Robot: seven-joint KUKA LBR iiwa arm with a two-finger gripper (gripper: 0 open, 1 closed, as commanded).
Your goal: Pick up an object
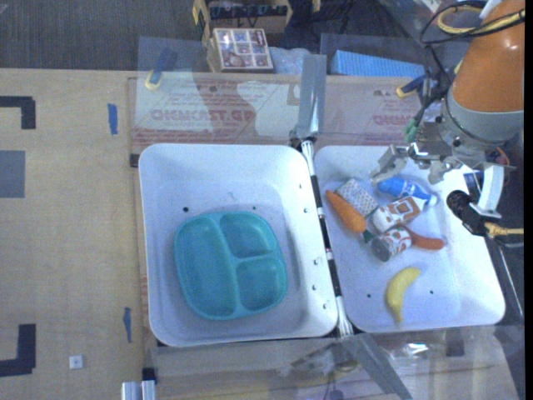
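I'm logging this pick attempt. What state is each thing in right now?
Gripper: open, above the right bin, holding nothing.
Tray: flat in the left bin, nothing on it.
Banana: lying apart from the pile.
Carrot: lying in the pile.
Blue bottle: on its side.

Faint mirrored red lettering runs across the clear sheet [225, 111] behind the bins, not readable letter by letter, and the small cans [398, 215] in the right bin [466, 298] carry labels too small to read.
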